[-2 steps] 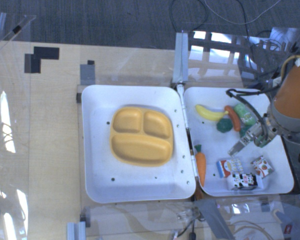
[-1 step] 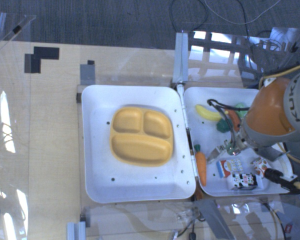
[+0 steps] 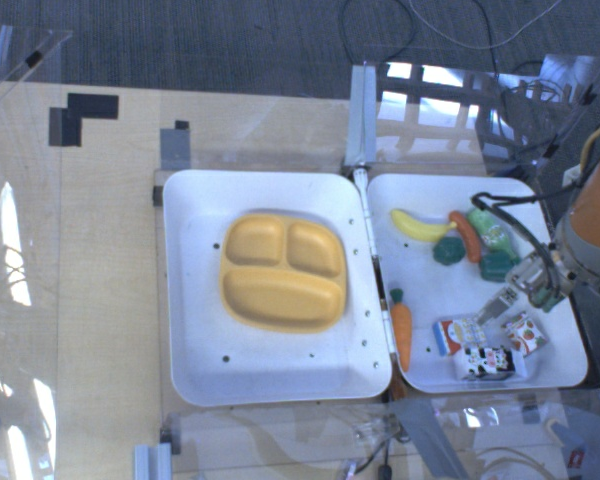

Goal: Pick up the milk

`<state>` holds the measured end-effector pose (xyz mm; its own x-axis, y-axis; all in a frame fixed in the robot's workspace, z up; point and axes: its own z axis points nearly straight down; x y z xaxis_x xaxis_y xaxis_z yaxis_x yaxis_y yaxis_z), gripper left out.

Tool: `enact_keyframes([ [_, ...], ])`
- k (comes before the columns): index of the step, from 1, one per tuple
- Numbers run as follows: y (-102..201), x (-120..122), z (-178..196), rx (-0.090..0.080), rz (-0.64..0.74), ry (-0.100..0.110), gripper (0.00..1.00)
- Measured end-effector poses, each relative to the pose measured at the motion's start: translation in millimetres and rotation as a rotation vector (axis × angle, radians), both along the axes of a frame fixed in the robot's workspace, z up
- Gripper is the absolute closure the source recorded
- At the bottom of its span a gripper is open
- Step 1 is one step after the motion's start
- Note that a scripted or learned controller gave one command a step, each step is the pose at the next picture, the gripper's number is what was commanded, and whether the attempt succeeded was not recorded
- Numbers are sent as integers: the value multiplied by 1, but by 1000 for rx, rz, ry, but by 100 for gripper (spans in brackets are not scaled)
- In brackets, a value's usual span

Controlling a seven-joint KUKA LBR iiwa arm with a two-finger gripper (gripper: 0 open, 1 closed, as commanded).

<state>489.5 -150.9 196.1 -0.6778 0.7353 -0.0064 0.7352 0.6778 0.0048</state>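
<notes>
The gripper [image 3: 502, 306] hangs low in the right bin [image 3: 420, 373], just above the milk carton [image 3: 490, 360]. Its fingers appear parted, holding nothing.

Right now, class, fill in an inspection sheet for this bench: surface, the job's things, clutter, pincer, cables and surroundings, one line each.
Surface: two shallow white bins side by side, left bin and right bin, on a pale bench.
Job's things: small cartons lie near the right bin's front edge: blue-and-white carton, black-and-white carton, red-and-white carton; which is the milk, cannot tell.
Clutter: yellow divided tray in the left bin; banana, carrot and green pieces in the right.
Pincer: pincer low over the cartons; holds nothing visibly.
Cables: black cable loops behind the bins.
Surroundings: dark floor beyond.
</notes>
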Motion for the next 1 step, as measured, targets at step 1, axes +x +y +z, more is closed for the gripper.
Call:
enact_keyframes([
  [1, -52, 0, -15, -1, 100, 0, 0],
])
